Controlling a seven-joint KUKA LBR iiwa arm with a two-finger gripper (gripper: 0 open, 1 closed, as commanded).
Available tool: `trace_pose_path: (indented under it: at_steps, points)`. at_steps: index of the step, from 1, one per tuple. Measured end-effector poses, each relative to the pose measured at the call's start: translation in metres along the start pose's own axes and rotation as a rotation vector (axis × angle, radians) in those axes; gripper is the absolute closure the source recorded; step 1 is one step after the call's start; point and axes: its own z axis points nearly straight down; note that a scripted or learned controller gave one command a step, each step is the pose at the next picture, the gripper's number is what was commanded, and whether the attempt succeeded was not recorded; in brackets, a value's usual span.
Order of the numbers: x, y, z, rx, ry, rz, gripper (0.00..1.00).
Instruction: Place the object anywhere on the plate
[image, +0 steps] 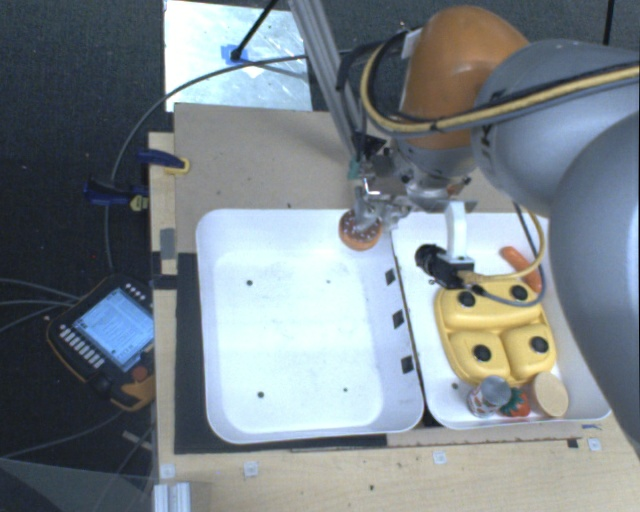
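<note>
Gripper over the left bin's far right corner, a small round object at its tip.

The object (359, 232) is a small brownish-orange disc with a pale centre, at the left bin's (290, 400) far right corner. The gripper (372, 205) meets it from above; its opening and grasp cannot be told. The yellow plate (497, 330) lies in the right bin (590, 405).

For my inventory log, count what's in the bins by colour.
Yellow: 1, the moulded tray
Orange: 1, the carrot-like piece
Brown: 1, the round object at the claw
Tan: 1, the disc
Multicoloured: 1, the small item
Total: 5
</note>
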Motion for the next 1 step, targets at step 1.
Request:
trace_pose_path:
  at_steps: [1]
  points:
    - [0.0548, -0.0103, 0.0108, 0.001, 0.0, 0.0, 1.0]
